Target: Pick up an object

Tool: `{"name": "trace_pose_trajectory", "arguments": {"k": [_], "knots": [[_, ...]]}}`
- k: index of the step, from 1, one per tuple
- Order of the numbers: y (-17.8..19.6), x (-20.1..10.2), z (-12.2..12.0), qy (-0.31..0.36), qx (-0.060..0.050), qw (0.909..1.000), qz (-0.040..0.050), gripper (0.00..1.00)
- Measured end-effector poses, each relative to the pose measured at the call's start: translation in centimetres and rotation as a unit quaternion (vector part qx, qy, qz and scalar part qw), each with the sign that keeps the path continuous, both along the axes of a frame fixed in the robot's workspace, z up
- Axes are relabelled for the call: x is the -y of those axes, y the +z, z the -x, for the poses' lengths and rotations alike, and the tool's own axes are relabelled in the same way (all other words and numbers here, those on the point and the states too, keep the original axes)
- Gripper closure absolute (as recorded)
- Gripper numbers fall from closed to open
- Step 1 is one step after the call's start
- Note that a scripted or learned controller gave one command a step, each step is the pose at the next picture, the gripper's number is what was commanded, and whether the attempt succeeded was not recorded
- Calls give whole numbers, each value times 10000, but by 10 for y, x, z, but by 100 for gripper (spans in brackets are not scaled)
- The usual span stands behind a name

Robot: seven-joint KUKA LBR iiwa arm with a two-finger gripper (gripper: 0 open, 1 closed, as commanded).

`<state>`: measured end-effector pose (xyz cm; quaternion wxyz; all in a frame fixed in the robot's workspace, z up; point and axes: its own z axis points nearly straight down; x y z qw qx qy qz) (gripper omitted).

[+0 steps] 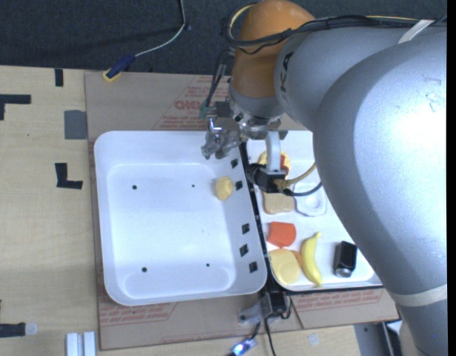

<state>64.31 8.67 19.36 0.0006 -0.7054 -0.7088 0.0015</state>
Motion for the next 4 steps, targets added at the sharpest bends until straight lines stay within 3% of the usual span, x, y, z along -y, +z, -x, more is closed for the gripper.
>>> {"name": "trace_pose_trajectory", "arguments": {"k": [1,2,3,4], "knots": [[27,-109,-25,27,31,10000,-24,100],[-119,-148,-22,-4,-22,10000,5,100],[-102,-146,-8,-22,1,10000,3,100],[66,-148,13,-7,79,10000,-36,100]]}}
